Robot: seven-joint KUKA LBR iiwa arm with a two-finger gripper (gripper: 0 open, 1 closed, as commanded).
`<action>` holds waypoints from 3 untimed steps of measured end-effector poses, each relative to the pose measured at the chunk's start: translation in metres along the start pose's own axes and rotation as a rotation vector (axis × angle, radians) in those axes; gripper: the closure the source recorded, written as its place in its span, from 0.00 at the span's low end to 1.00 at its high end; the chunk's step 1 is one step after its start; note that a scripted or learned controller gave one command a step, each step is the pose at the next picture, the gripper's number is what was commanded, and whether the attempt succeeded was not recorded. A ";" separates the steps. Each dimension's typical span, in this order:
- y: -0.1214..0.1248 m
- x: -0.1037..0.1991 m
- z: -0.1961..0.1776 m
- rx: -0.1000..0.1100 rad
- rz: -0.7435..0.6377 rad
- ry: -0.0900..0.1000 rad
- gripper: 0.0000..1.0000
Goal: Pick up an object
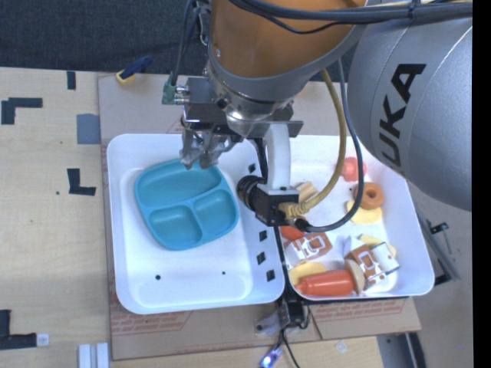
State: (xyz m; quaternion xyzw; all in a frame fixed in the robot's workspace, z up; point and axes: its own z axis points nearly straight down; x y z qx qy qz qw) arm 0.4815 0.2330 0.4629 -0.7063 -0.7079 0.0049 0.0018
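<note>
A blue divided plate (186, 209) lies in the left white bin (146, 282). My gripper (199, 158) hangs over the plate's far rim, its fingertips close together right at that edge; nothing shows between them. The right bin (410, 267) holds toy food: a red sausage (326, 284), a small donut (372, 196), two waffle-like pieces (311, 245) (372, 261), yellow slices (367, 215) and an orange-red piece (350, 169). The arm's big grey and orange body covers the top of the right bin.
A black cable loops from the wrist down over the divider between the bins (270, 236). The bins stand on a cardboard sheet (123, 106) on the wooden bench. A yellow and blue clip (133, 68) lies at the far left of the cardboard.
</note>
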 end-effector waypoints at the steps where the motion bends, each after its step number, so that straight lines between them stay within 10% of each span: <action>1: 0.002 -0.042 -0.057 -0.013 0.004 0.006 1.00; 3: 0.002 -0.039 -0.074 -0.007 0.000 0.002 1.00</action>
